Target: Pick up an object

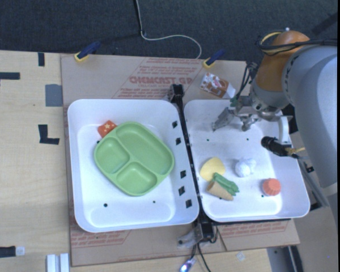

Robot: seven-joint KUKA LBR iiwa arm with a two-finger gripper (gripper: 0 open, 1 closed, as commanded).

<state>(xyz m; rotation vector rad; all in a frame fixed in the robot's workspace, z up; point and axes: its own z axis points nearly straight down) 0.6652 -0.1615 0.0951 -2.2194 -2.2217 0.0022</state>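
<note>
Camera view puts your landmark at the divider (184, 152), the dark seam where the two white bins meet, and everything below is placed from it.

You have the pincer (231, 120) over the upper part of the right bin (294, 208), a little to the right of the divider's top end. Its two fingers look spread apart, one reaching toward the divider and one pointing down at the bin floor, with nothing between them.

The things you could take all lie farther down the bin than the pincer, toward the divider's lower end. Just beside the divider sits a yellow piece (212, 167), touching a green piece (225, 183) that lies across a tan wedge (218, 191); the green one's long axis runs slantwise, from near the divider down and away from it. Farther from the divider rests a small white ball (244, 167), apart from the others, and beyond it an orange ball (271, 186) near the bin's outer wall.

So your coming move turns on one thing: the pincer is above bare floor, and every candidate lies below it in the picture. The white ball is, by my judgement, the nearest and the clearest of neighbours.

Across the divider, the left bin (79, 152) holds a green tray (134, 157) with a small orange block (106, 128) at its upper edge.
</note>
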